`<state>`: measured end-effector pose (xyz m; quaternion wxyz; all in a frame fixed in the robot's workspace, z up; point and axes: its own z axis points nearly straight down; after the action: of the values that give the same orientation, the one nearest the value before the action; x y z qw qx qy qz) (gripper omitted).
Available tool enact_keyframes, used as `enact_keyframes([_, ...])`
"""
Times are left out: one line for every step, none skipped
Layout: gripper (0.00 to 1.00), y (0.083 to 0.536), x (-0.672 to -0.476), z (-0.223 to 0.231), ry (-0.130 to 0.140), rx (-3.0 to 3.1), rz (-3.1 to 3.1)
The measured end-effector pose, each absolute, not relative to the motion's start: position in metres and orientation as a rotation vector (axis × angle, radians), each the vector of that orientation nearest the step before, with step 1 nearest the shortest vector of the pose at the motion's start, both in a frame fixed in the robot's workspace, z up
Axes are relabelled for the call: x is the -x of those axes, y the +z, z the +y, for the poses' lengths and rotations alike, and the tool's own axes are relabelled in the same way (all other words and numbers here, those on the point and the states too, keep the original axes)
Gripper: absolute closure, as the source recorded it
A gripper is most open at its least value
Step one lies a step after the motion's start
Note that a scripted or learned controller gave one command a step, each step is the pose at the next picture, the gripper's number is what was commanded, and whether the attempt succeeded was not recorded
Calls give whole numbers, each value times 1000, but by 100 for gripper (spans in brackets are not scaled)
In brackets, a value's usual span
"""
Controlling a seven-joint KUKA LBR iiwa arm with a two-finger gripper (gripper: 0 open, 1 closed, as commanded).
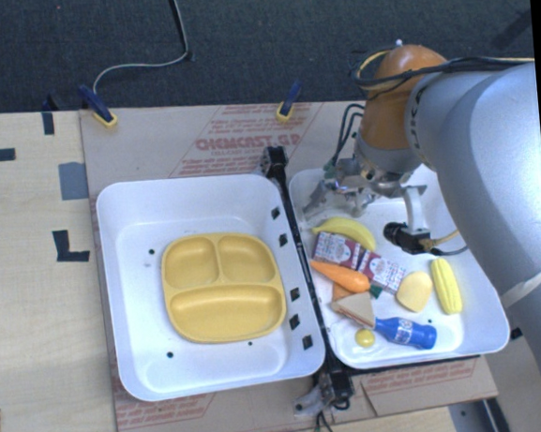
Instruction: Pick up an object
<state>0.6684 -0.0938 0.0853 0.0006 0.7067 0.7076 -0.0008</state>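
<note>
My gripper (pixel 336 193) hangs low over the far end of the right bin (pixel 483 328), below the orange wrist band. Just in front of it lies a yellow banana (pixel 345 229). Past the banana toward the near side lie a red and white packet (pixel 355 255), an orange carrot (pixel 340 274) and a tan sandwich wedge (pixel 356 308). A blue bottle (pixel 408 332) and a small yellow ball (pixel 364 338) rest by the near wall. A pale yellow lump (pixel 414 291) and a corn cob (pixel 445 285) lie at the right. Nothing shows inside the gripper.
The left bin (pixel 125 270) holds a yellow divided plate (pixel 224 286). A black divider strip (pixel 292 246) runs between the bins. The grey arm (pixel 492 163) covers the right bin's far right corner. Yellow clamps (pixel 99 106) pin the cardboard at the back.
</note>
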Motion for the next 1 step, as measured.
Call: enact_keyframes([100,96,-669,-94,-1,-2218,2222])
